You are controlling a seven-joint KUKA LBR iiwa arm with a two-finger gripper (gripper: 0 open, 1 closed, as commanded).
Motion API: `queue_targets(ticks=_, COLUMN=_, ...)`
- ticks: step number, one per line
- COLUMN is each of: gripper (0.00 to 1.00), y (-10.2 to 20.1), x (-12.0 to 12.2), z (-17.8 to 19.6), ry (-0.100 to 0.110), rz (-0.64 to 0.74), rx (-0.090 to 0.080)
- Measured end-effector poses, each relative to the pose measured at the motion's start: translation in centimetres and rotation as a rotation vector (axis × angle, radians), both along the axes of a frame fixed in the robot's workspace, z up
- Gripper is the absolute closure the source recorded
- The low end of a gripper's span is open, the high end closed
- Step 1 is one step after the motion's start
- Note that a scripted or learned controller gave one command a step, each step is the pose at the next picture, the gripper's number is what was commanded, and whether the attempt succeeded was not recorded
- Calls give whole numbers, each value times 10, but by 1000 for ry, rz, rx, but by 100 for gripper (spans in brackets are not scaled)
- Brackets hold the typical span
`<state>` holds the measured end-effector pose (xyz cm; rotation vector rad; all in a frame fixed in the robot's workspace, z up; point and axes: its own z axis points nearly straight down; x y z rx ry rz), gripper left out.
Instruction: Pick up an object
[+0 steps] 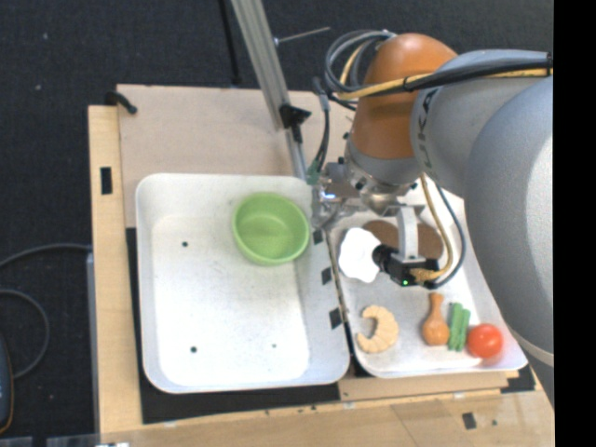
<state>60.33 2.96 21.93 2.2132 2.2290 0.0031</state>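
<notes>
You'll find the gripper [365, 214] over the far end of the view-R bin [419, 369], close to a white lump [355, 255] and a brown disc [428, 240]; whether it's released or clenched can't be told, since the arm body blocks it. Candidate objs sit in a row at the near end of that bin: croissant [378, 329], tan pear-shaped pc [434, 322], green pc [457, 327], red tomato [484, 341]. The view-L bin [214, 333] holds an upright green bowl [270, 228] near its far R corner.
</notes>
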Motion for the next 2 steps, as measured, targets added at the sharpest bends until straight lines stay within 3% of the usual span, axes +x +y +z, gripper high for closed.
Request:
queue_targets(ticks=1, gripper=100, y=53, x=20, z=16, ry=-1, rz=1, rx=1)
queue_targets(ticks=2, gripper=0, y=48, x=19, z=15, ry=2, rz=-3, rx=-3)
